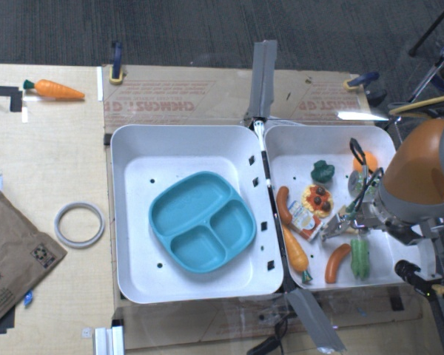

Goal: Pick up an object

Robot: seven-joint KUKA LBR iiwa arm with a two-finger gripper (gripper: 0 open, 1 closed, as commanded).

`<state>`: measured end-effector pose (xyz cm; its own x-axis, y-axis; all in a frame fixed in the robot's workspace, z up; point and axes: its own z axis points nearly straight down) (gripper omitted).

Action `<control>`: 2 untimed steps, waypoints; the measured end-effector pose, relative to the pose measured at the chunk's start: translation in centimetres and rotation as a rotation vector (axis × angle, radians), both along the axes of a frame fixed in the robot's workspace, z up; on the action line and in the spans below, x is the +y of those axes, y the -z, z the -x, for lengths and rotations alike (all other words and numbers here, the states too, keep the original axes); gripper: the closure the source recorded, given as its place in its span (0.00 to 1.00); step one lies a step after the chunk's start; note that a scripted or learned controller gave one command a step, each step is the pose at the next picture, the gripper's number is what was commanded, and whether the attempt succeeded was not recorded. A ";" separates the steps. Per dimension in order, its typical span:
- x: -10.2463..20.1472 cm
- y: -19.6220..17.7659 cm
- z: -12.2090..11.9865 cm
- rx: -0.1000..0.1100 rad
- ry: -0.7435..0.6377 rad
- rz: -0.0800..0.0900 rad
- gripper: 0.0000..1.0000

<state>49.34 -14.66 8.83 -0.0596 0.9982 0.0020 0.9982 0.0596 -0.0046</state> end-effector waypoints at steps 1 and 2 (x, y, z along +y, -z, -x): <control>-4.9 -5.6 0.5 0.000 0.028 0.001 0.00; -3.9 0.0 1.6 0.001 0.207 0.001 0.00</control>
<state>47.69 -18.56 8.83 0.1465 0.9892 0.0012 0.9892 -0.1465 -0.0057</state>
